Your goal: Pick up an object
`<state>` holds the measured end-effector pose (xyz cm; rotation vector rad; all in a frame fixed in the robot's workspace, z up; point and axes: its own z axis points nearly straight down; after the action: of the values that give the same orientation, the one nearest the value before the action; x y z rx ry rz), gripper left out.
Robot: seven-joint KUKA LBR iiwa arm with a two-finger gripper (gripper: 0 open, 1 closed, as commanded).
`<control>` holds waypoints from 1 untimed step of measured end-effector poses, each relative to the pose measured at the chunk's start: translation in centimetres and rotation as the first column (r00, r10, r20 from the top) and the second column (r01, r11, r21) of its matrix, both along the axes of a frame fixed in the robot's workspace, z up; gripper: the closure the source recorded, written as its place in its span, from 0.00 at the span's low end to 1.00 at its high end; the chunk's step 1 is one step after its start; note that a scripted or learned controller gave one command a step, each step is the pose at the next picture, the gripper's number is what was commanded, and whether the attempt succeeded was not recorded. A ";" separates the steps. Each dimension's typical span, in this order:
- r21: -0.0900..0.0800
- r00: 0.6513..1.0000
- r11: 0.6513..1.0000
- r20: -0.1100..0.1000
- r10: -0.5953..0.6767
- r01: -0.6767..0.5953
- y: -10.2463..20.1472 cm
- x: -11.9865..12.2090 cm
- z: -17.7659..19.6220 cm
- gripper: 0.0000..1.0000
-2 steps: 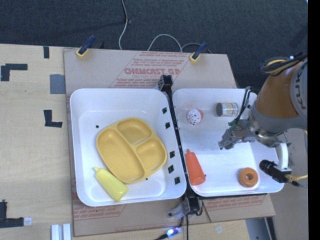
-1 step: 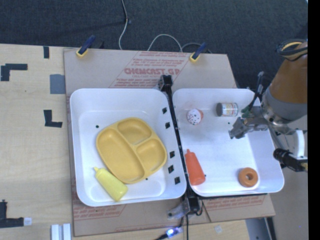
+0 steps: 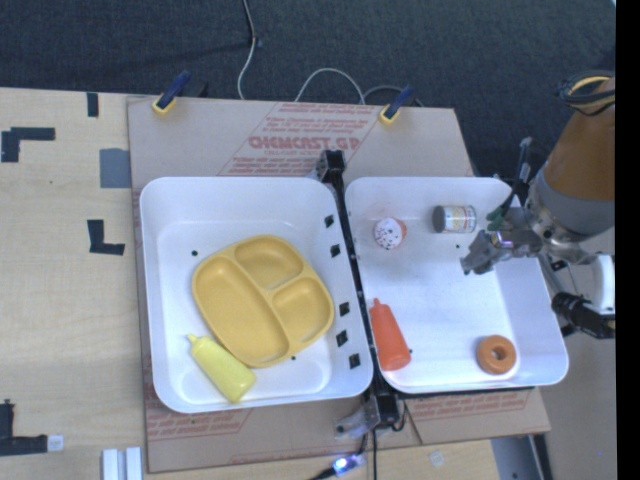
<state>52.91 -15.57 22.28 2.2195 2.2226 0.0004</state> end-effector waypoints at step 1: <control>0.002 1.000 1.000 -0.002 0.004 -0.004 4.9 1.0 -1.0 1.00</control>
<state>53.87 -10.64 21.28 2.2161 2.2292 0.0002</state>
